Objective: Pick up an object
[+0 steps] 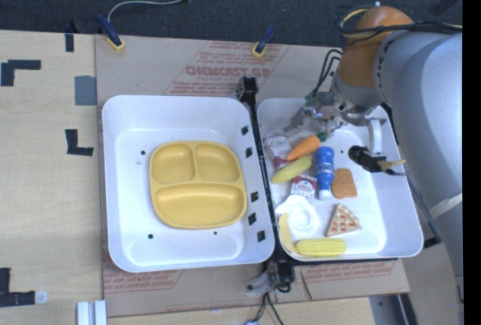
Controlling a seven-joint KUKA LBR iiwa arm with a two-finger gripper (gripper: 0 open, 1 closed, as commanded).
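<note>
My gripper (309, 128) hangs over the back left part of the right bin (398, 229), just above and behind an orange carrot (304, 147). Its fingers stand apart with nothing between them. Close by lie a blue bottle (324, 168), a green pickle (291, 171), a crinkled packet (276, 147) and a brown nugget (345, 183). Nearer the front lie a fried egg (299, 214), a pizza slice (343, 222), a corn cob (321, 246) and a banana (285, 232).
The left bin (124, 165) holds a yellow divided plate (198, 184). The grey arm (428, 113) covers the right bin's far right side. A black divider (254, 158) runs between the bins. Cardboard and a cable lie behind them.
</note>
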